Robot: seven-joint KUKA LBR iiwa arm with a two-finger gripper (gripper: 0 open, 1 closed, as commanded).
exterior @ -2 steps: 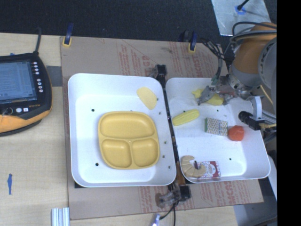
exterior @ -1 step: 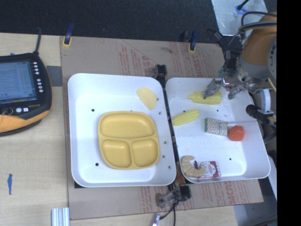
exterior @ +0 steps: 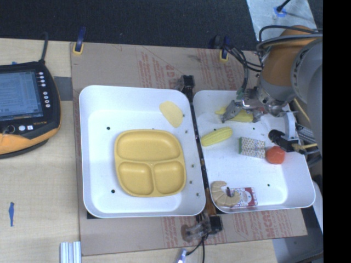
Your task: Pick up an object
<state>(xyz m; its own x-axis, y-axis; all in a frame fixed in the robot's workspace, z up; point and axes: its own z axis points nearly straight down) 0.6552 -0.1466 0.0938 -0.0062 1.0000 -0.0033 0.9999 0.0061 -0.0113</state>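
Hand: I'm seeing the hand [exterior: 239, 109] hovering open-fingered just beyond the yellow plastic corn cob [exterior: 216, 137].
Orange-red ball [exterior: 276, 155]: lying right of the cob.

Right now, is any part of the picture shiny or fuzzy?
In the camera view, the left white bin glares brightly along its near wall; the yellow three-part plastic tray casts a soft shadow; the grey arm's gripper looks blurry, its fingers hard to make out above a yellow object.
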